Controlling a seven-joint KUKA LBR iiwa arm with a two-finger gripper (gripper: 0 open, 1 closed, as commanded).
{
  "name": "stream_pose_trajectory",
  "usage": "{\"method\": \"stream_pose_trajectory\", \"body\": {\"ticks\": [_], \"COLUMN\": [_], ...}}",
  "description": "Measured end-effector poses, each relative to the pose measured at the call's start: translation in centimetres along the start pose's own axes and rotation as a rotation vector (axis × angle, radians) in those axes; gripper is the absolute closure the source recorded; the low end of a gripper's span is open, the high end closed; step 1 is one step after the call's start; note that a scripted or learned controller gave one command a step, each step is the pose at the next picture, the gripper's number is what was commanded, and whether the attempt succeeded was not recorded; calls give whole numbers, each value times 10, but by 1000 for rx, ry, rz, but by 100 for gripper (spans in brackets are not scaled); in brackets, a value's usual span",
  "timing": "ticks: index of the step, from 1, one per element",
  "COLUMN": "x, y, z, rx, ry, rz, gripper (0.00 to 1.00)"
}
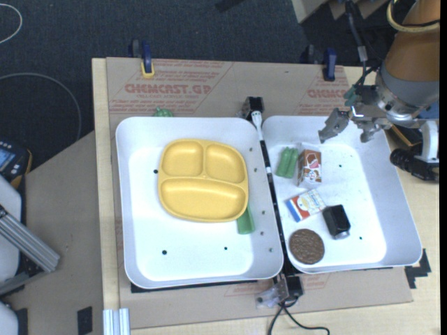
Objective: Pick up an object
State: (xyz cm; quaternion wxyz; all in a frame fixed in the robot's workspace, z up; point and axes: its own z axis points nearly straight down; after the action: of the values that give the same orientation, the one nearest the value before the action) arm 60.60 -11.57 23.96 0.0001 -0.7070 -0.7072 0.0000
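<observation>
My gripper (347, 128) hangs over the far edge of the right bin (380, 208), fingers spread open with nothing between them. Below and to its left lie a green block (287, 162) and a brown-and-white packet (310, 167). Nearer the front are a small red, white and blue packet (305, 205), a black box (336, 221) and a round brown disc (306, 246). A yellow divided plate (203, 179) fills the middle of the left bin (140, 208), with a green piece (244, 221) at its right edge.
A cardboard sheet (209, 86) lies under both bins, held by blue clamps (146, 56) at the back. A black bar (261, 142) runs between the bins. The arm's orange band (415, 44) stands at the right.
</observation>
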Motion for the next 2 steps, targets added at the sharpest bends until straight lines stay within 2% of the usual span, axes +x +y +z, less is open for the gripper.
{"method": "stream_pose_trajectory", "body": {"ticks": [1,2], "x": [107,99], "y": [-26,-23], "z": [59,44], "rx": [9,-2], "ry": [6,0], "rz": [-10,1], "gripper": [0,100]}}
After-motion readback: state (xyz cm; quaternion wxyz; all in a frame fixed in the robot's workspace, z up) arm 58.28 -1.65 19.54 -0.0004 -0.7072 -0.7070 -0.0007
